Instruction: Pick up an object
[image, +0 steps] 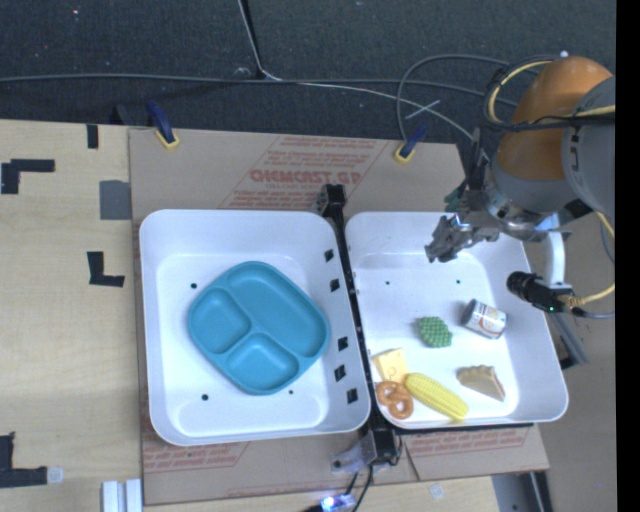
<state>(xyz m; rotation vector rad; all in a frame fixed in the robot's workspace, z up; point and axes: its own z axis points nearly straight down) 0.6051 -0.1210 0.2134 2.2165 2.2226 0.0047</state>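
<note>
My gripper (446, 244) hangs over the back part of the right bin (400, 235), with nothing visible between its dark fingers. Below it in that bin lie a small can (484, 318), a green bumpy piece (434, 332), a corn cob (436, 396), a yellow cheese wedge (389, 363), a pretzel (394, 398) and a tan bread slice (482, 381). All of them sit nearer the front of the bin than the gripper.
The left bin (170, 250) holds a blue divided tray (257, 326). A black divider (341, 290) runs between the bins. Cables loop above the arm at the back, and clamps (164, 130) pin the cardboard sheet.
</note>
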